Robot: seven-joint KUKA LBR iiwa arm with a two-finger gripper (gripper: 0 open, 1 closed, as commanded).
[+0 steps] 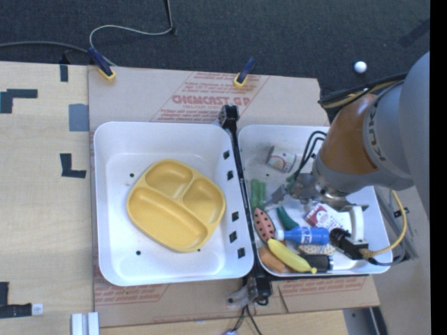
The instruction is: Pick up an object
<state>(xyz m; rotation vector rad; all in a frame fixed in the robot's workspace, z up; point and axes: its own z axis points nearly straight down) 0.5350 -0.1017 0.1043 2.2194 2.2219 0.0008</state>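
Observation:
The right bin (279, 137) holds a jumble of small objects. Among them are a small white and red can (281, 160), a green piece (258, 190), a second green piece (286, 219), a red spotted toy (264, 223), a blue bottle (307, 236), a yellow banana (288, 255) and a red and white packet (322, 216). My gripper (290, 190) hangs low over the middle of this bin, just right of the upper green piece and below the can. The grey arm with its orange band (349, 145) covers the bin's right part.
The left bin (112, 243) holds a yellow divided plate (176, 204). A black divider (236, 180) runs between the bins. Cardboard (202, 100) lies under both, held by two blue and yellow clamps (102, 63) at the back. A cable (133, 30) loops behind.

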